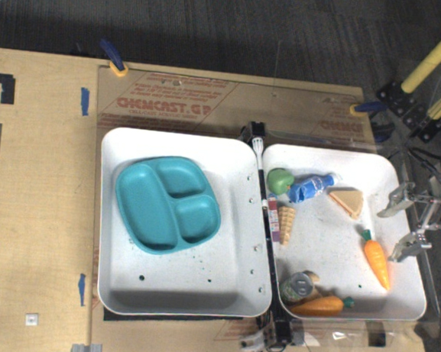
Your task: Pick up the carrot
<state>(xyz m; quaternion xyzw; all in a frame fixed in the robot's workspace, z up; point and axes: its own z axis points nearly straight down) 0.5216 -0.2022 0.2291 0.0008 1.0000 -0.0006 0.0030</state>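
Carrot [376, 263] position sets the approach: it lies in the right bin [330, 238], near that bin's right wall, with its leafy green end pointing up the view and its tip toward the front corner. The gripper [405, 223] hangs at the bin's right rim, just beside the carrot's green end. Its fingers [401, 199] are spread apart with nothing between them.

To do the step well, I judge the arm should shift a little toward the carrot's thick middle and turn the wrist so the fingers close across the narrow width, not along its length. The wall is close, so the outer finger needs room to slip down between carrot and wall. Coming in slightly from the bin's inner side would probably be safer. The tapered, smooth body may squirt out if gripped near the tip.

A second orange carrot-like piece [323, 304] lies against the front wall next to a small can [299, 284]. It is more crowded, so the one near the gripper looks the easier target. The sandwich wedge [347, 200] sits well apart and should not interfere.
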